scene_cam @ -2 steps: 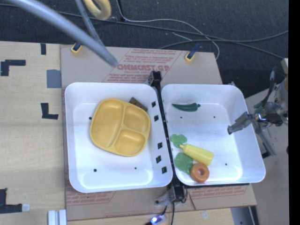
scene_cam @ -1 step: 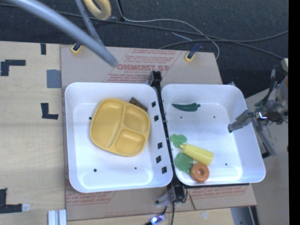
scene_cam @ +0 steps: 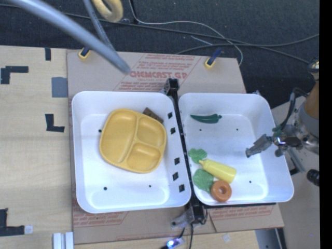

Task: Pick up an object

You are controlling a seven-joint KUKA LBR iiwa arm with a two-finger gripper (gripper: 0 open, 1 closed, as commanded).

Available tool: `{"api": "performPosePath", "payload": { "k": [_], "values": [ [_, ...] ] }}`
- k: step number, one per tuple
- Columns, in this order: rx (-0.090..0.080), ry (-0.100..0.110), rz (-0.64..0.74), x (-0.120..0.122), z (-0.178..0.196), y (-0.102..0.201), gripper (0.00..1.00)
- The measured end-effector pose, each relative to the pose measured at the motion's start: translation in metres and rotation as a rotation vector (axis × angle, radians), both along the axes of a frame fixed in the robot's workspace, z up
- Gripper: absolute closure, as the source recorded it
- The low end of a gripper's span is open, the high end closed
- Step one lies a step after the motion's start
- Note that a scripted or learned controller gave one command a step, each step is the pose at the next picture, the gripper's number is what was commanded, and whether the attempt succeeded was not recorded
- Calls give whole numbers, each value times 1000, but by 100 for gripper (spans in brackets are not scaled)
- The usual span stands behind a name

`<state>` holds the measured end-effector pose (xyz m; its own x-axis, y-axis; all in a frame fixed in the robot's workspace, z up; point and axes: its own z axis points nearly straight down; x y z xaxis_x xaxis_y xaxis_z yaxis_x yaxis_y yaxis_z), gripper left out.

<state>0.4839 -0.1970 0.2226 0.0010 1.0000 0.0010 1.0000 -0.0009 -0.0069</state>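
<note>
Camera view: the end effector (scene_cam: 259, 147) hangs over the right bin (scene_cam: 259, 104) near its right wall; whether it is wide or narrow I cannot tell, and nothing shows in its grasp. The nearest candidate, the yellow corn cob (scene_cam: 218, 169), lies to its left and slightly nearer the camera, long axis slanting toward the orange ring (scene_cam: 221, 190).

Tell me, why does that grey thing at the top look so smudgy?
In the camera view, the long grey bar crossing the top left is soft and out of focus, while the yellow divided plastic plate and the dark green toy pepper below look sharp; light is even, and shadows inside the white bins are faint.
</note>
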Motion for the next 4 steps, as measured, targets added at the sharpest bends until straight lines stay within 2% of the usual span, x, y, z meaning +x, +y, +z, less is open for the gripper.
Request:
{"api": "performPosePath", "payload": {
  "k": [2,3,4],
  "values": [
    [0,-1,2,4,-90,9,0],
    [0,-4,3,4,-77,10,100],
    [-2,-10,3,4,-35,14,100]
  ]
}}
